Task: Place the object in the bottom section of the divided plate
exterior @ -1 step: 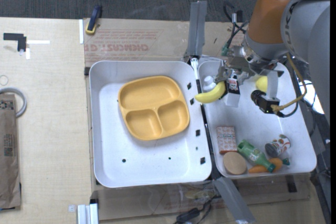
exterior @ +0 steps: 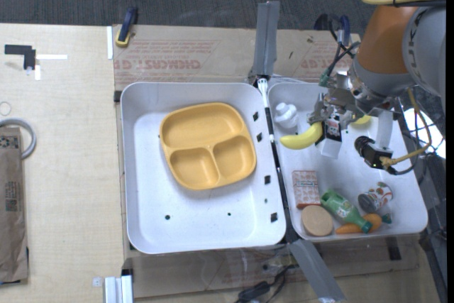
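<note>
Down at the near edge of the right bin [exterior: 415, 220] sit a cookie [exterior: 317, 221] and a green bottle [exterior: 342, 208]. Farther back, the pincer [exterior: 328, 123] is clenched on the banana [exterior: 301, 138], just above that bin. Nothing lies on the yellow divided plate [exterior: 207, 145] in the left bin [exterior: 138, 174] yet, so the carry and drop are left, I think.

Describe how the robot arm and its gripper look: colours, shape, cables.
The arm is thick and rounded, grey, with a wide orange band above the wrist. Thin green and dark cables run along its left side, and a yellow-tipped cable hangs below. The gripper is a small block of metal and black parts, with a white and red label on it.
</note>
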You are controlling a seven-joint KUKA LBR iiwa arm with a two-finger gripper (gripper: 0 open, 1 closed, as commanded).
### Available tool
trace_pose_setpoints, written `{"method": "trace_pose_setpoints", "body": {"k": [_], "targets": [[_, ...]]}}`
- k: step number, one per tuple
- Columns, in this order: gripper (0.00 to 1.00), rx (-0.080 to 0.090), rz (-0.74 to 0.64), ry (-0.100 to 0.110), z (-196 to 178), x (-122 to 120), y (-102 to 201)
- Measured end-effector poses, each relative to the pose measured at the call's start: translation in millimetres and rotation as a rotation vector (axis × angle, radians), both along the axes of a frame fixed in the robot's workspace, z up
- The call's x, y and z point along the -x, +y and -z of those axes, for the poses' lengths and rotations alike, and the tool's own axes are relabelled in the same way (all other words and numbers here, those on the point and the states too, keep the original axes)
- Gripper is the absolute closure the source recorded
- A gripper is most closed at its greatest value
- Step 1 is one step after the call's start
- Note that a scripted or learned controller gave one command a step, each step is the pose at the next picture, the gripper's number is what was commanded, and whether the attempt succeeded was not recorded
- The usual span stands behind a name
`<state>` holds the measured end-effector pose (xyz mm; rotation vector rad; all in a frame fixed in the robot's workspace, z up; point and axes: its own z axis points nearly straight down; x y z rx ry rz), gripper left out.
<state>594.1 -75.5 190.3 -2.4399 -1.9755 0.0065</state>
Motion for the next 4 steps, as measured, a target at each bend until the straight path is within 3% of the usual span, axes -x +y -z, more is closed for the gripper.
{"method": "trace_pose_setpoints", "body": {"k": [1, 2, 3, 4], "targets": [[1.0, 0.0, -0.099, 0.001, 0.3, 7.8, 118.6], [1.0, 0.0, -0.069, 0.0, -7.5, 25.2, 80.9], [0.0, 0.0, -0.069, 0.0, -7.6, 25.1, 81.0], [0.0, 0.001, -0.2, -0.001, 0.3, 11.9, 157.3]]}}
